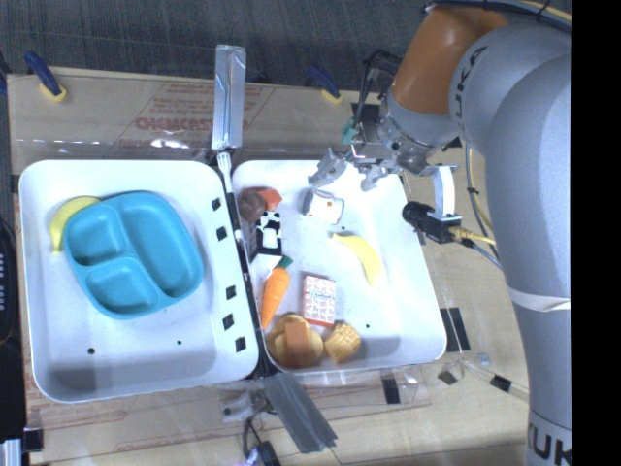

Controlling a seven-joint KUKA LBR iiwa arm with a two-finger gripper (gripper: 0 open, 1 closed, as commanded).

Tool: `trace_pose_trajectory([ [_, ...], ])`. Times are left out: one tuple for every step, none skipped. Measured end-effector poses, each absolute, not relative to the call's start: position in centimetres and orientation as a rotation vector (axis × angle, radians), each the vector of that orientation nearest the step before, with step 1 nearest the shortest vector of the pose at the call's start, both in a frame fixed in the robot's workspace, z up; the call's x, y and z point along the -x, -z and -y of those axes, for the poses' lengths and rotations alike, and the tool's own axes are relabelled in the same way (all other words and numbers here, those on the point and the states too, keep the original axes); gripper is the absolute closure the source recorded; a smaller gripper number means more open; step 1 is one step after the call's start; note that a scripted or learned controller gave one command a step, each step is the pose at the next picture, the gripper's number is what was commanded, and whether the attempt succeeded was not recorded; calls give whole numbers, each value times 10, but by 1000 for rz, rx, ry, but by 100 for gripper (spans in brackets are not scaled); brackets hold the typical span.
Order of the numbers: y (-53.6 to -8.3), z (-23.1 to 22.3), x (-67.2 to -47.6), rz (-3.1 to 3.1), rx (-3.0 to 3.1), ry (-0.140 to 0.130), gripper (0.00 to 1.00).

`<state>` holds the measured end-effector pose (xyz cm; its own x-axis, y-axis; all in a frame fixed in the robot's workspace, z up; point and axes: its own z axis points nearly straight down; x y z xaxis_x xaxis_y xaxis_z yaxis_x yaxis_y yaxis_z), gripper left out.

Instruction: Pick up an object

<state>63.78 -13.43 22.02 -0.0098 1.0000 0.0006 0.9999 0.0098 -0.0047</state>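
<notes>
My end effector (333, 175), fingers apart and holding nothing, hovers above the right bin (417, 289) beyond the banana (361, 255); no pick yet.

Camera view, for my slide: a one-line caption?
End effector poised over the right bin, above banana and carrot.

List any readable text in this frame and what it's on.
"KU": grey letters at the foot of the arm, cut off by the frame edge.
Red print on the cardboard sheet behind the bins: too blurred to read.
Pink patterned card in the right bin: markings too small to read.
Black-and-white item near the divider: no legible text.
</notes>
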Motion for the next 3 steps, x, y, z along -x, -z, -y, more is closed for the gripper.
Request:
trace_pose_trajectory([
  [-92,172,-655,2316,2112,-7,0],
  [-106,171,-657,2325,2110,-2,100],
  [-211,72,-660,2290,2158,11,100],
])
